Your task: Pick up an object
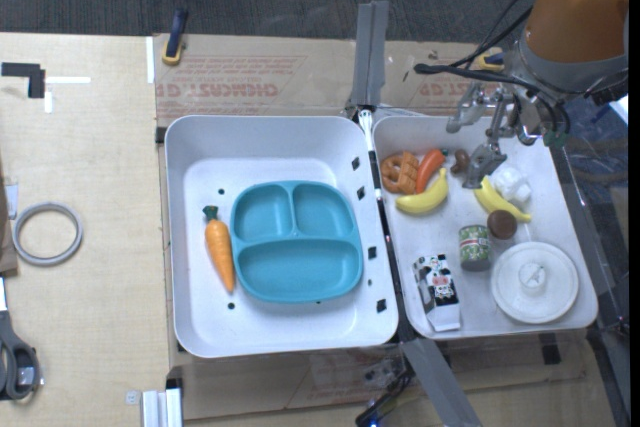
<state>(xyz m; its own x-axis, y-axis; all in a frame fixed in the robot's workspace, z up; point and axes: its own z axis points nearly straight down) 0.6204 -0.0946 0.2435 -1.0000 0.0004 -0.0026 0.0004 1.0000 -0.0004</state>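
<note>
My gripper [478, 147] hangs over the back of the right bin [570, 215], open, with nothing between its fingers. Just beneath it lie a small brown piece [462, 160], a yellow banana [500, 203] and a white lump [511, 182]. Further left in that bin are an orange pretzel-like toy [399, 172], a red-orange pepper [431, 167] and a second banana [422, 201]. Nearer the front stand a green can [475, 246], a brown ball [502, 225], a round white lid [535, 281] and a small milk carton [437, 291].
The left bin [190, 165] holds a teal divided plate [297, 241] and a carrot [219, 247] beside it. On the wooden bench at the left lie a grey tape ring [45, 233] and scissors [16, 371]. A blue-and-yellow clamp [177, 36] sits behind the bins.
</note>
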